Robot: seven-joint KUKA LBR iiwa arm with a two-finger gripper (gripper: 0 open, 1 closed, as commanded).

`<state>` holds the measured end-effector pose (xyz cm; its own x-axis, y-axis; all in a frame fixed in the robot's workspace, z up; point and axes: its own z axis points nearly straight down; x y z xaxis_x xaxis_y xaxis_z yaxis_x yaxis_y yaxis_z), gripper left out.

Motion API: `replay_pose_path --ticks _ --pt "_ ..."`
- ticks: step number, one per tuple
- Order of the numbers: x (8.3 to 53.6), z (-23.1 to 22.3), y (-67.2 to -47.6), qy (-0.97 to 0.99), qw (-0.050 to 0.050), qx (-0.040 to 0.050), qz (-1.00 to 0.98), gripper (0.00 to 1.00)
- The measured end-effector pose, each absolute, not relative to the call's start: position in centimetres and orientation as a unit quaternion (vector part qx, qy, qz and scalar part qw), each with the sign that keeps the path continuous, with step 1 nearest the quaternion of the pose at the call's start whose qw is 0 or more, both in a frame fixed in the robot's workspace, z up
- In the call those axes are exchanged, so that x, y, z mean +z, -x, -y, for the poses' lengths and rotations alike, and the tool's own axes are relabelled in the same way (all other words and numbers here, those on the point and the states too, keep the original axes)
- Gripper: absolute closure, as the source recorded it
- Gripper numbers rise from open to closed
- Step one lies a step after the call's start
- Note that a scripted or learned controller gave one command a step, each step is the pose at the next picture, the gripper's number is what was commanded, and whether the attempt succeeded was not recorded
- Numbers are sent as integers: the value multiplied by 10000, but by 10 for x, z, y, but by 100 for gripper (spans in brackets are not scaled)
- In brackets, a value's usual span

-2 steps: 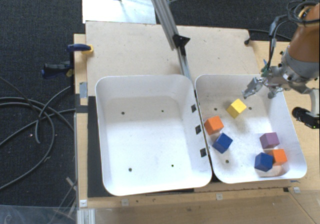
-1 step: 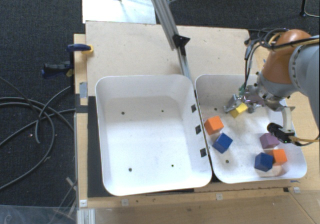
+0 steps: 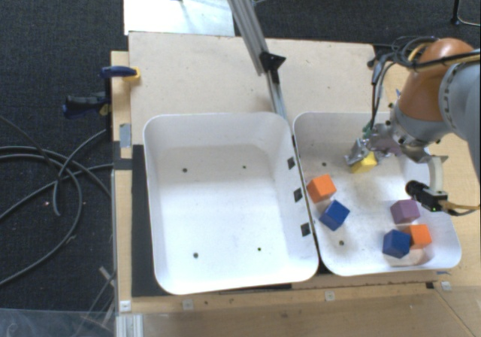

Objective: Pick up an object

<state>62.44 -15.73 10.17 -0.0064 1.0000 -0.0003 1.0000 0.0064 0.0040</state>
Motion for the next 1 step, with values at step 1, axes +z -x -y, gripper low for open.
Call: replay_pose_path --ticks 1 --pt "128 91 -633 -7029 5 25 -7113 100"
